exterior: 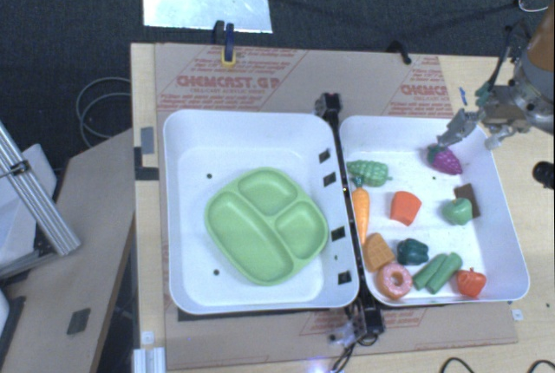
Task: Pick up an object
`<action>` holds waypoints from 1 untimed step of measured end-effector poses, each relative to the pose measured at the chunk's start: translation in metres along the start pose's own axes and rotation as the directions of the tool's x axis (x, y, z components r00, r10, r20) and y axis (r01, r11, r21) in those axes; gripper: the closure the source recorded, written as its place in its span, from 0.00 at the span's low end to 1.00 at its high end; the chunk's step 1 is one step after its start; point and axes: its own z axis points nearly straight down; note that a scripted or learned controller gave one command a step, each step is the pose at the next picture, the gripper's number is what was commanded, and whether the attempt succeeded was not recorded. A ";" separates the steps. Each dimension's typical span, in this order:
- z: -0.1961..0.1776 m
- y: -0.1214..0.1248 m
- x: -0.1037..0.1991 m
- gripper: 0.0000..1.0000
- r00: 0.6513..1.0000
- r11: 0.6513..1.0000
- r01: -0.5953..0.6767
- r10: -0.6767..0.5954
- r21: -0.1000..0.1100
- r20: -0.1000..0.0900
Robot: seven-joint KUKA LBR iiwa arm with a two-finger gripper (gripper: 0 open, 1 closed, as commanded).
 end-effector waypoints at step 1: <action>-0.006 0.002 0.000 0.00 1.000 1.000 0.002 -0.002 -0.010 0.002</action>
